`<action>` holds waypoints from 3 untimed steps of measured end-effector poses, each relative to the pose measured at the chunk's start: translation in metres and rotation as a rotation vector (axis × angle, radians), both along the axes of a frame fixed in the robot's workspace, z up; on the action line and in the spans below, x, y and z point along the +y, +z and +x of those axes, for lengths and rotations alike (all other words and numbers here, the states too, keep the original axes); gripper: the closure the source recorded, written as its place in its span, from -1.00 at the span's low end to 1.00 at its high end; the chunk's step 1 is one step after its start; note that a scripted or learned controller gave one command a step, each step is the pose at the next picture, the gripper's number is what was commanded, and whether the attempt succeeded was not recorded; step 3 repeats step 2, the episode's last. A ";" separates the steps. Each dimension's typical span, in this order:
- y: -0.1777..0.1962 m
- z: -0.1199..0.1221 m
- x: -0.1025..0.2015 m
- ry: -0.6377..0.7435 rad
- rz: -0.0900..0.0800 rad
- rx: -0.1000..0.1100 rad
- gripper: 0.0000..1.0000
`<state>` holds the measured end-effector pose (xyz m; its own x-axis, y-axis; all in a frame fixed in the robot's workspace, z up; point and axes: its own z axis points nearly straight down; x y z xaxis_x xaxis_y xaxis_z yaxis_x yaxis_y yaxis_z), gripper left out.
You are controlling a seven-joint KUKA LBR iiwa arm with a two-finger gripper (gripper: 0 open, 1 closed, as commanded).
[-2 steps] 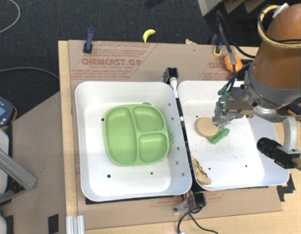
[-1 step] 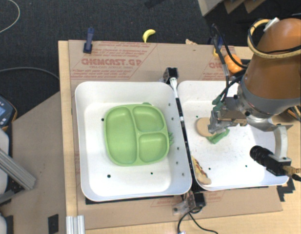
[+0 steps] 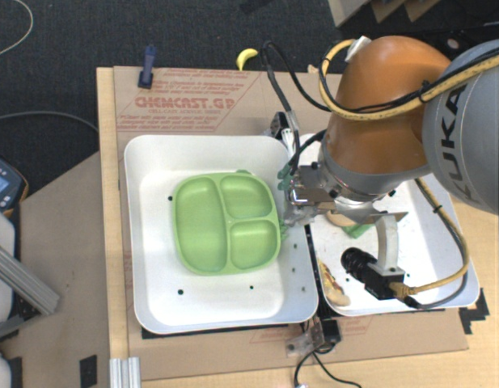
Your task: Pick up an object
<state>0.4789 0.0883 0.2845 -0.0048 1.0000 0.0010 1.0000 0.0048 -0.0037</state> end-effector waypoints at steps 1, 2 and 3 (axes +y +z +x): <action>0.170 0.001 0.008 -0.002 0.003 -0.022 1.00; 0.097 -0.001 0.074 0.002 -0.002 0.004 1.00; 0.097 -0.001 0.074 0.002 -0.002 0.004 1.00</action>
